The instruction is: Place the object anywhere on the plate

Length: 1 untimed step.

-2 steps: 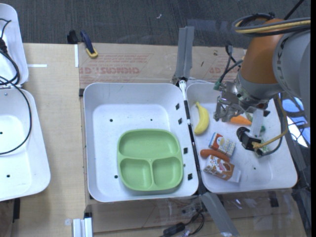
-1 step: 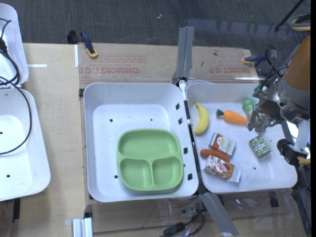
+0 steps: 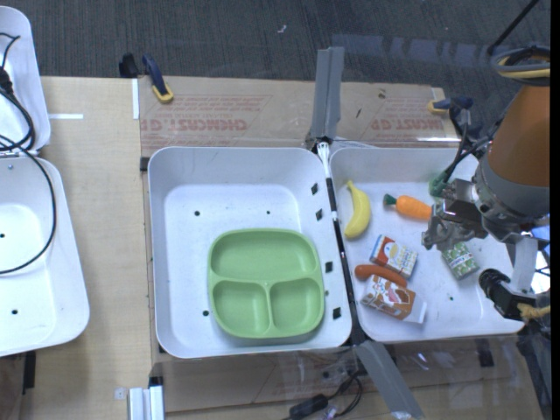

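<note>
Wooden surface (image 3: pixel 96 234) carries two white bins; we see the green plate (image 3: pixel 265 283) lower center. Our end effector (image 3: pixel 446 226), grip state unclear, hovers right of center beside the small green carton (image 3: pixel 458 260), likely light, stiff, best pinched across its flat sides.

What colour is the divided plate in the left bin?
Light green; the plate shows clearly in the camera view.
</note>
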Tool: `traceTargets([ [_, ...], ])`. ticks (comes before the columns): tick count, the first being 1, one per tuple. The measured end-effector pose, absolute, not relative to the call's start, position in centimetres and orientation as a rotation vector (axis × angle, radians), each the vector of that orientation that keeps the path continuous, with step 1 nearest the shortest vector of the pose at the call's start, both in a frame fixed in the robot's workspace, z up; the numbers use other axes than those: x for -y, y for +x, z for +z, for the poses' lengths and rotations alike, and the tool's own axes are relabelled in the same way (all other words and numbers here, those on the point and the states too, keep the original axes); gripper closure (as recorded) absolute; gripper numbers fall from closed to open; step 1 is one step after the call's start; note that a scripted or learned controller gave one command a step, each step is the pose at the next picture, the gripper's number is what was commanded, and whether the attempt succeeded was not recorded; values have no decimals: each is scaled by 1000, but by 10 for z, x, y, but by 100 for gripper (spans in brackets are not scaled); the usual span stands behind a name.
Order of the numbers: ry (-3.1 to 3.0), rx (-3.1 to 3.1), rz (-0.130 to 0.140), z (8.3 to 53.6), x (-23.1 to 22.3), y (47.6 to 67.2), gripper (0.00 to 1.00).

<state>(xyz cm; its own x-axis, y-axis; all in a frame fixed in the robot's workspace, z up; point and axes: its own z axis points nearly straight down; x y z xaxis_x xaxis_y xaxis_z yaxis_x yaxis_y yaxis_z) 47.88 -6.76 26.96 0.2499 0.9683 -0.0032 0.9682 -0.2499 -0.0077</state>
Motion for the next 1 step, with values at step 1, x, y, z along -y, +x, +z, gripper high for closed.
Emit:
traceTargets([
  [1, -2436, 1976, 9, 203, 80, 515, 100],
])
